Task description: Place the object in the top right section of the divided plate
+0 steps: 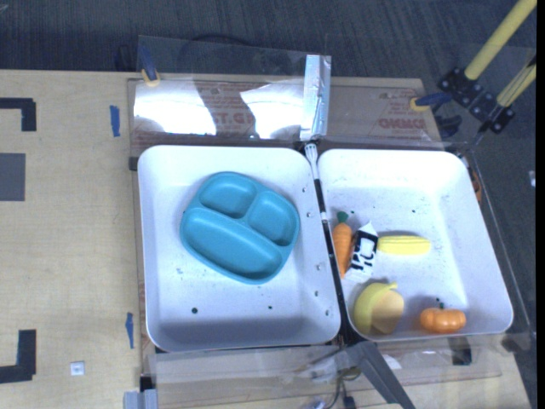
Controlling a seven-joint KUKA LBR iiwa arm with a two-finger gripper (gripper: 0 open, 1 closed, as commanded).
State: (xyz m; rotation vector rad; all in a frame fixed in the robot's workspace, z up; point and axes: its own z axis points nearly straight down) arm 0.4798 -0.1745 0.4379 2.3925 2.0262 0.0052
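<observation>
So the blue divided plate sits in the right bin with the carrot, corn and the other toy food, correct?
Not quite. The camera view shows the blue divided plate alone in the left bin. The carrot, corn and the other toy food are in the right bin, as you said.

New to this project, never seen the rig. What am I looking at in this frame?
One fixed camera looks down at a slant on a bench with two shallow white bins. The left bin holds a blue divided plate with three sections. The right bin holds toy food: a carrot, a corn cob, a yellow apple-like fruit, a small orange piece, plus a black-and-white tag. A robot arm normally reaches in from the right to move one item onto the plate. All items lie loose in the bin.
</observation>
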